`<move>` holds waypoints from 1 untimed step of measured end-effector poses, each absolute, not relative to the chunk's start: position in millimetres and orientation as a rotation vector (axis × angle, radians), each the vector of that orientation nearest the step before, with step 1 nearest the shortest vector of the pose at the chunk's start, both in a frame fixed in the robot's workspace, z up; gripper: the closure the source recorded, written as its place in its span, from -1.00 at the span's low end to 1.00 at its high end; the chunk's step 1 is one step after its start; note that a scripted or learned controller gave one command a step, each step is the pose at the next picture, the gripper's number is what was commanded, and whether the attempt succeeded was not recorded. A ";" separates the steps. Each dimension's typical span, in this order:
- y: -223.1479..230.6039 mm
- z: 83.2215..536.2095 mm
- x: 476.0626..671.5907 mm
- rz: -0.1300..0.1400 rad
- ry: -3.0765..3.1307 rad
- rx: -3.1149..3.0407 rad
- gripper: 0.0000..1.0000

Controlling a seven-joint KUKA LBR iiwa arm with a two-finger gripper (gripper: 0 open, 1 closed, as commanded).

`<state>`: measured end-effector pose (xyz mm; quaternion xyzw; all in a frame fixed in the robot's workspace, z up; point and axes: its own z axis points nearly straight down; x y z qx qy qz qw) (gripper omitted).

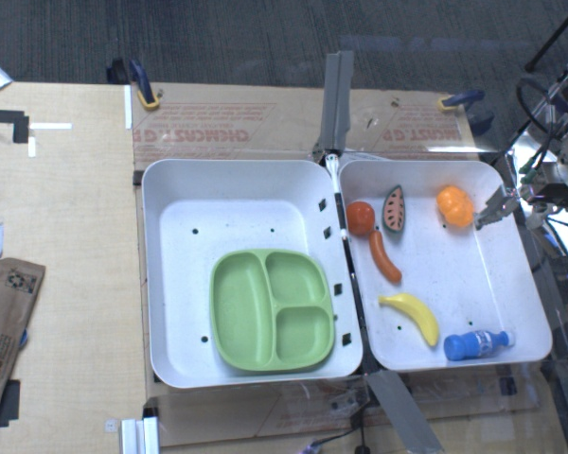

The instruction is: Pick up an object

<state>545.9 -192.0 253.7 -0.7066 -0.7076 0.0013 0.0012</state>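
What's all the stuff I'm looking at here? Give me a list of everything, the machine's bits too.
left bin: one, white, left half of the bench
right bin: one, white, right half of the bench
divided plate: one, light green, three compartments, in the left bin toward its near edge
tomato: one, red, right bin, far left corner
watermelon slice: one, red with green rind, right bin, just right of the tomato
orange: one, orange, right bin, far side
sausage: one, orange-red, right bin, below the tomato
banana: one, yellow, right bin, near the middle front
bottle: one, blue, lying down, right bin, near right corner
gripper: one, grey, at the right bin's far right, beside the orange
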 end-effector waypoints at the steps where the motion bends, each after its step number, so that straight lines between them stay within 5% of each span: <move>1: -221.6 176.0 618.5 0.002 -2.166 -2.276 -1.00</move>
